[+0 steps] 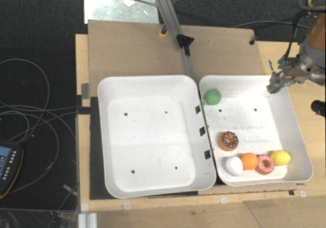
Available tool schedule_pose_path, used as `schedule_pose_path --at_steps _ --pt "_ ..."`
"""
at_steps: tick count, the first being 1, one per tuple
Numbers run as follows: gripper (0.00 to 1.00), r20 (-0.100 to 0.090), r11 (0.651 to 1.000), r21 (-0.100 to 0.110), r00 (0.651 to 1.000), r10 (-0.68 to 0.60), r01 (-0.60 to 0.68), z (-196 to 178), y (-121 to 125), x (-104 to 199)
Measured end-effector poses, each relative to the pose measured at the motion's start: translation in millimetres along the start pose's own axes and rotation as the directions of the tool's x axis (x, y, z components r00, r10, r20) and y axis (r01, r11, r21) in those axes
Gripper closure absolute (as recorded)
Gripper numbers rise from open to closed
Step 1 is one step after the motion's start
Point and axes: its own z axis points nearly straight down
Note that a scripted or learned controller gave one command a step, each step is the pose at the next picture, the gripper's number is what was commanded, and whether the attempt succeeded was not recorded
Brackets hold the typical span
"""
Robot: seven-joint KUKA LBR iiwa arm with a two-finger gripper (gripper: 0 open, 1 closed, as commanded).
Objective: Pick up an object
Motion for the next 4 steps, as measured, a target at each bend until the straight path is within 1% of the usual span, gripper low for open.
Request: schedule_pose_path --at_steps 1,2,3,4 --pt "1.0 -0.004 1.0 0.006 1.0 -0.004 0.004 9.8 1.9 49.1" --pt "1.0 -0.005 1.0 0.005 1.0 -0.005 0.005 -0.8 -0.8 104.8" --pt "1.0 -0.004 1.0 0.008 1.0 -0.004 0.004 8.2 -9.3 152.8" --pt "1.0 -0.004 1.0 0.007 1.0 -0.004 0.004 5.6 -19.6 202.1"
